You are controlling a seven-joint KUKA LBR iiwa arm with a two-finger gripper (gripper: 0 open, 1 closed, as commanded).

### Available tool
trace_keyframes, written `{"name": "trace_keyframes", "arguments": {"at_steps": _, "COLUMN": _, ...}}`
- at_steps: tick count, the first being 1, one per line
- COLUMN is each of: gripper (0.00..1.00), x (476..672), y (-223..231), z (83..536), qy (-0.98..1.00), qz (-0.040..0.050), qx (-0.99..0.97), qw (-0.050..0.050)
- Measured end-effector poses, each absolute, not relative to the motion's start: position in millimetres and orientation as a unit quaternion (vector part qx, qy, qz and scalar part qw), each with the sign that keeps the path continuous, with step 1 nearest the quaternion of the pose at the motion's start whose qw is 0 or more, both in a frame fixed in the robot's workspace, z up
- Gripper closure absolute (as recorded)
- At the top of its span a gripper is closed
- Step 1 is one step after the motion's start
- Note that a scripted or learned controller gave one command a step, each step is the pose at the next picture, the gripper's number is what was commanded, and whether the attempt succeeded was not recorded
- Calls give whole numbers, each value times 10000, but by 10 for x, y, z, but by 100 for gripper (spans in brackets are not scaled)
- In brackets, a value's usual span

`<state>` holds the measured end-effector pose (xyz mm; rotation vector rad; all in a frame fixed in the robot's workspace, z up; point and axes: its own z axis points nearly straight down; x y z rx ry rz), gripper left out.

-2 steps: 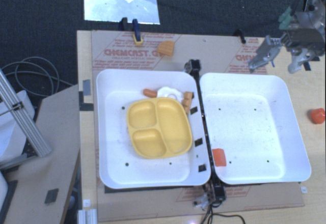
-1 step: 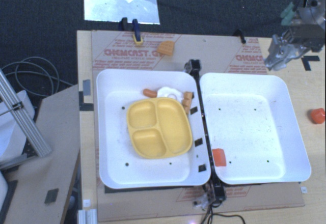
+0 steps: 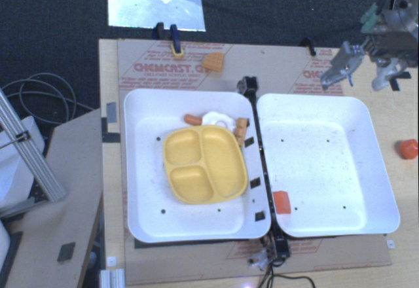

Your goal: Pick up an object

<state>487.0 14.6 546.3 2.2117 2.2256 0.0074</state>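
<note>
Here, in the left bin (image 3: 141, 149): yellow three-compartment plate (image 3: 204, 163), tilted, with small orange sausage (image 3: 192, 120) and white piece (image 3: 218, 120) just above. Upper right, over the bench — gripper (image 3: 365, 73), fingers spread apart, nothing between. On cardboard (image 3: 157, 65) — red print, "CHEMCAST" partly readable.

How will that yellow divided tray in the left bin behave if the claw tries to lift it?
The yellow tray looks like moulded plastic, so probably stiff and light. It is wide and shallow, so gripped by one rim it would likely tilt. Lying flat on the left bin, its rim may be hard to get under.
</note>
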Motion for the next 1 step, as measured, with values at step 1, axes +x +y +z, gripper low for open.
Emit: {"name": "trace_keyframes", "arguments": {"at_steps": 1, "gripper": 100, "x": 4875, "y": 146, "z": 5579, "qy": 7106, "qz": 40, "qx": 7036, "qw": 34}}
